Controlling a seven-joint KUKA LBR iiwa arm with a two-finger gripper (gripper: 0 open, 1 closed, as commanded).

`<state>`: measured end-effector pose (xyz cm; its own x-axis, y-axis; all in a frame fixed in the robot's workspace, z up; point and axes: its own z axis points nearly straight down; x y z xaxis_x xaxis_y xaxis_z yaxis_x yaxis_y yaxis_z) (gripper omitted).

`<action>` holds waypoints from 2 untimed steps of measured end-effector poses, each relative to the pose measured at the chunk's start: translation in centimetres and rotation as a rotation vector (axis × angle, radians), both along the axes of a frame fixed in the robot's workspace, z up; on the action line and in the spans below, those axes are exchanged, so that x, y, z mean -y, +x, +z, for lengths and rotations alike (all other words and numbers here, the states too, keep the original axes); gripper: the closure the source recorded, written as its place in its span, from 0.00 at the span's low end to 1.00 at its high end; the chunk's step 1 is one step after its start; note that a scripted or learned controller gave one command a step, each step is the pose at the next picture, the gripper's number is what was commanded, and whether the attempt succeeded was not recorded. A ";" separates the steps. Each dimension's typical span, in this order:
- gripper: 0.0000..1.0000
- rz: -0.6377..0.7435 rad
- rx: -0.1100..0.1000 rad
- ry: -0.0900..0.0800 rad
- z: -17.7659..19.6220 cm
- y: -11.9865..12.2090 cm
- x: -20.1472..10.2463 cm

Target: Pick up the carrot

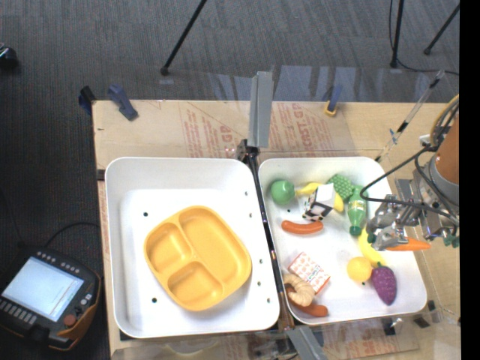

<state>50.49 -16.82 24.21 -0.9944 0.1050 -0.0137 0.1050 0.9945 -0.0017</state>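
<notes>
In claw (391, 238): carrot (409, 244)

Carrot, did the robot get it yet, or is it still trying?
It looks caught: the carrot sits at the gripper, apparently between its fingers, at the right edge of the right bin. In hand: holding it up there, above the banana and the purple fruit. What's left: lifting it clear, if anything.

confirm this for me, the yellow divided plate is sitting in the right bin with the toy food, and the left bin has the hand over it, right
Not quite. The camera view shows the yellow divided plate alone in the left bin, while the toy food lies in the right bin. The hand is over the right bin's right side, not the left bin, with the carrot at it.
</notes>
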 end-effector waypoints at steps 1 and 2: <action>1.00 0.049 -0.001 -0.002 18.1 -2.1 3.8; 1.00 0.300 -0.013 0.003 14.0 -2.7 4.3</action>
<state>47.78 -21.12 38.20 -0.9811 -0.1934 -0.0006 -0.1934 0.9811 0.0021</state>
